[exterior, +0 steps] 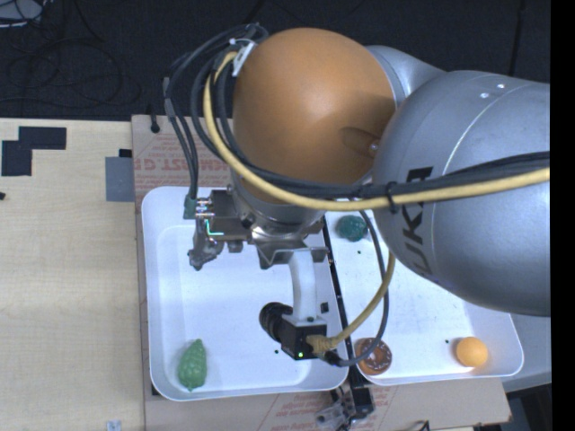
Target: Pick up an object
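Note:
My gripper (205,245) hangs over the back left part of the left bin (166,312), under the arm's big orange band, and most of it is hidden by the wrist. I see nothing held in it. A green fuzzy object (191,365) lies in the front left corner of the left bin, well in front of the gripper. In the right bin (503,366) there is a teal object (351,229) at the back, partly hidden by the arm. A brown round object (373,357) lies at the front by the divider, and an orange ball (470,351) sits at the front right.
The arm covers most of the right bin and the back of both bins. A cardboard sheet (162,155) lies under the bins. To the left lies a pale wooden bench top (63,268).

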### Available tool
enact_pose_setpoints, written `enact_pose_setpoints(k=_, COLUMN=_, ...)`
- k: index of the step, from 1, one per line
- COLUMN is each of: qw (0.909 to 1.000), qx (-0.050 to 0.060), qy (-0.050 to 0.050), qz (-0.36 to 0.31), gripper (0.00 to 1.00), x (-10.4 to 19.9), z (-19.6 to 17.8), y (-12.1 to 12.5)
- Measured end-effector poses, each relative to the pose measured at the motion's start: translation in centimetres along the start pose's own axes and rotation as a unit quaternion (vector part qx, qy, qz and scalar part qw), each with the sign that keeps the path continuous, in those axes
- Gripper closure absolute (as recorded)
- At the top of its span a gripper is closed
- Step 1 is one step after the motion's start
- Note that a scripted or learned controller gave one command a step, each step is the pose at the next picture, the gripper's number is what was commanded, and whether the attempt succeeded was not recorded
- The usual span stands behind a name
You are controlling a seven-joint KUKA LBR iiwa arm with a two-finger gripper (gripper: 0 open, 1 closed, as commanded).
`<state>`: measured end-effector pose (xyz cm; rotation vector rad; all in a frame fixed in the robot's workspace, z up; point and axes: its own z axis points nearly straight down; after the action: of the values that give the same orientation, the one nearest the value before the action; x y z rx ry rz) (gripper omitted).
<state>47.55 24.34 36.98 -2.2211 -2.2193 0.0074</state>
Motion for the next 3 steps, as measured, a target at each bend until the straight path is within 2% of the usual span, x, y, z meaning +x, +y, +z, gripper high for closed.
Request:
enact_pose_setpoints(k=1, qw=1.0, qx=0.002, qy=-0.001, qz=-0.001, gripper=1.0, x=-0.06, z=-0.93, y=0.03)
enact_pose_setpoints(k=2, qw=1.0, qx=0.002, qy=-0.001, qz=0.0, gripper=0.0, x=-0.08, z=-0.9, y=0.04)
enact_pose_setpoints(k=3, qw=1.0, qx=0.004, qy=-0.002, qz=0.0, gripper=1.0, x=-0.17, z=-1.83, y=0.09)
